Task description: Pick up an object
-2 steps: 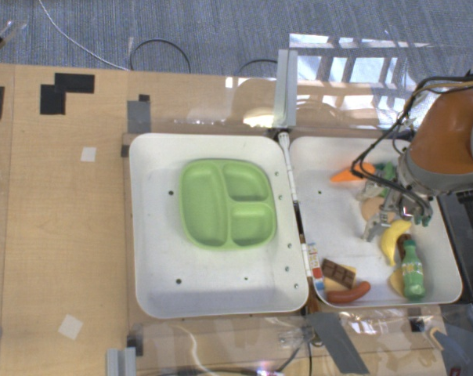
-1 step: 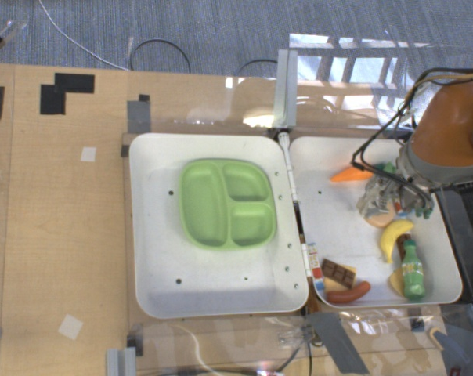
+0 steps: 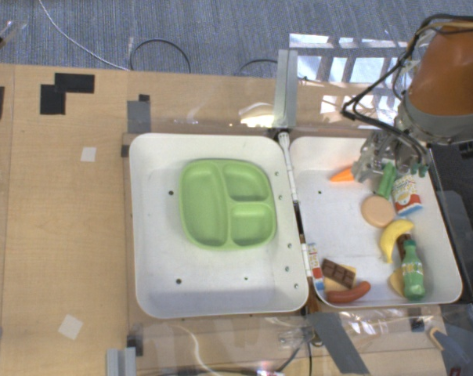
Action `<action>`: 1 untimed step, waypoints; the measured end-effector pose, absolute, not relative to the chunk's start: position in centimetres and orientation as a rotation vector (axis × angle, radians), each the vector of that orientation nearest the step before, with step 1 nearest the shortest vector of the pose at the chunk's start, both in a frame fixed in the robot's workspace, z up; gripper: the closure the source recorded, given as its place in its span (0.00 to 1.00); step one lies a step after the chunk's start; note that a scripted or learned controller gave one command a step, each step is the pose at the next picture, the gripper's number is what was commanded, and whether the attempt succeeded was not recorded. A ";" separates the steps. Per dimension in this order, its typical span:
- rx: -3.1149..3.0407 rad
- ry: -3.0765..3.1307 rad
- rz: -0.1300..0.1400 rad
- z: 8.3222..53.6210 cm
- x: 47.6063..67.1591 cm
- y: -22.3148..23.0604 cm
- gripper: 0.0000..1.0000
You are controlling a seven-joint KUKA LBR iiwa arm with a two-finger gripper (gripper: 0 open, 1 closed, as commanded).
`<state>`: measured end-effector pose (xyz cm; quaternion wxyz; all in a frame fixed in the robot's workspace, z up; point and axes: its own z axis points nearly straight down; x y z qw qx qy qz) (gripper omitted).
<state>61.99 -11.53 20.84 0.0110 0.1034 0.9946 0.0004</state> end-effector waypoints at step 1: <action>0.451 3.095 0.003 24.9 65.4 -9.1 1.00</action>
